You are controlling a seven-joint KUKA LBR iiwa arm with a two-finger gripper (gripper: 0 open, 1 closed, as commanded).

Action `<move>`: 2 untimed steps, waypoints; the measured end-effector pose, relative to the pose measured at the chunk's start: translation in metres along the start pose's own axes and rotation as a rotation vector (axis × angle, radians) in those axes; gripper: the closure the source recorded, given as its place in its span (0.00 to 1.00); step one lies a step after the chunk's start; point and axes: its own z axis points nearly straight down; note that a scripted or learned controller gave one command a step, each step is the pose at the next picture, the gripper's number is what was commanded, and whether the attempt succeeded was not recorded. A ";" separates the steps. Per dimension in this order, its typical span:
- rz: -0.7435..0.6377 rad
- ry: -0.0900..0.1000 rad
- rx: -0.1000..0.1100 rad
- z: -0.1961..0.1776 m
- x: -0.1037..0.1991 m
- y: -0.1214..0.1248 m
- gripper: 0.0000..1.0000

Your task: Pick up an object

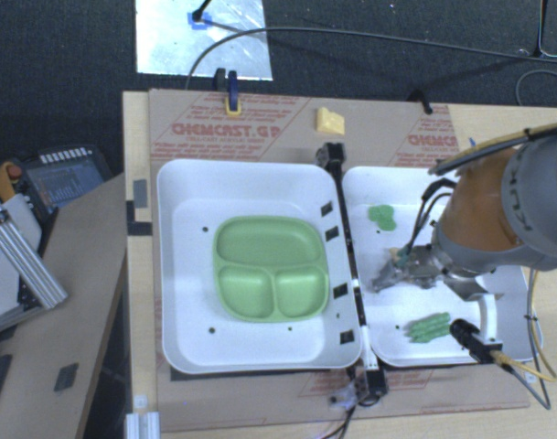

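Observation:
In the right bin (498, 350), a small round green piece (380, 216) lies near the back left. A longer, knobbly green piece (429, 326) rests near the front edge. My gripper (388, 277) hangs low over the left-middle of this bin, between the two green pieces and touching neither. Nothing shows in its grasp. The grey arm with its orange band (484, 210) covers the bin's right side.
The left bin (182, 199) holds a green divided plate (270, 268). A black divider strip (342, 236) runs between the bins. A yellow block (330, 120) and a blue-and-yellow clamp (230, 92) sit on the cardboard behind the bins.

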 end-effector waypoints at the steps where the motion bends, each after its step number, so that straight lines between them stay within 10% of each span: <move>1: 0.000 -0.001 -0.004 -0.012 0.000 0.001 1.00; 2: 0.002 -0.002 -0.007 -0.061 -0.010 0.003 1.00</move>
